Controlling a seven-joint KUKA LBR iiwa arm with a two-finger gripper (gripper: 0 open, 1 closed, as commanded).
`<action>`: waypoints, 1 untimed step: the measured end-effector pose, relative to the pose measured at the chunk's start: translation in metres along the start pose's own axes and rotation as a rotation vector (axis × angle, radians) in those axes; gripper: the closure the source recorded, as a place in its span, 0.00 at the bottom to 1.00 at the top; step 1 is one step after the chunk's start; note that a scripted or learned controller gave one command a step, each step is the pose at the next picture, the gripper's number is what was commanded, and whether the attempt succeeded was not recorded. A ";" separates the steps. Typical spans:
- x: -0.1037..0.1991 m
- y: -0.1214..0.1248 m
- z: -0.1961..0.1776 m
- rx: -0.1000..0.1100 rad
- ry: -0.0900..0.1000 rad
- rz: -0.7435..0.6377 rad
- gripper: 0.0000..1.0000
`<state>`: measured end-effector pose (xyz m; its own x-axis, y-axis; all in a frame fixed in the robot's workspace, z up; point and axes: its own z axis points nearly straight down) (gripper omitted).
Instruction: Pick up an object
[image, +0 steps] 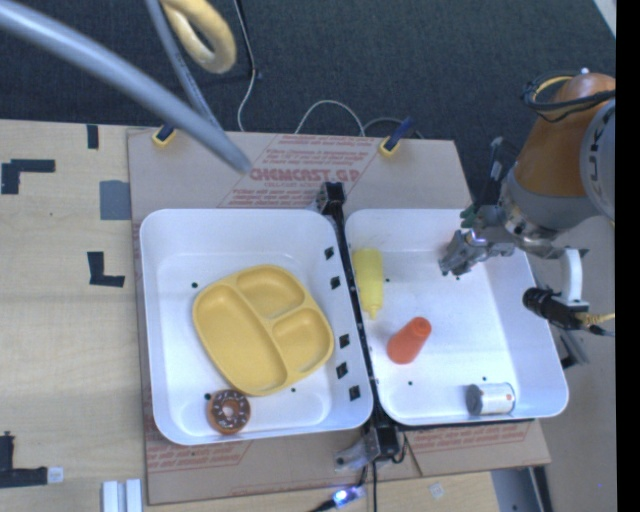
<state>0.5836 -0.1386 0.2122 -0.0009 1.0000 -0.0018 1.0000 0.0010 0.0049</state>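
Note:
In the right bin (520, 330) lie a yellow corn-like piece (369, 279) by the divider, an orange carrot-like piece (408, 340) in the middle, and a small grey can (490, 399) on its side near the front. My gripper (459, 255) hangs over the back right part of this bin, above bare floor, apart from all three things. Nothing shows between its fingers.
The left bin (165, 300) holds a yellow divided plate (262, 326) and a chocolate doughnut (228, 411) at its front. A black divider (343, 300) runs between the bins. The arm's orange band (560, 140) stands over the right bin's back right corner.

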 end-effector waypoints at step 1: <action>0.000 0.000 -0.014 0.005 0.002 0.000 1.00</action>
<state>0.5837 -0.1382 0.2257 -0.0012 1.0000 0.0002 1.0000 0.0012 -0.0003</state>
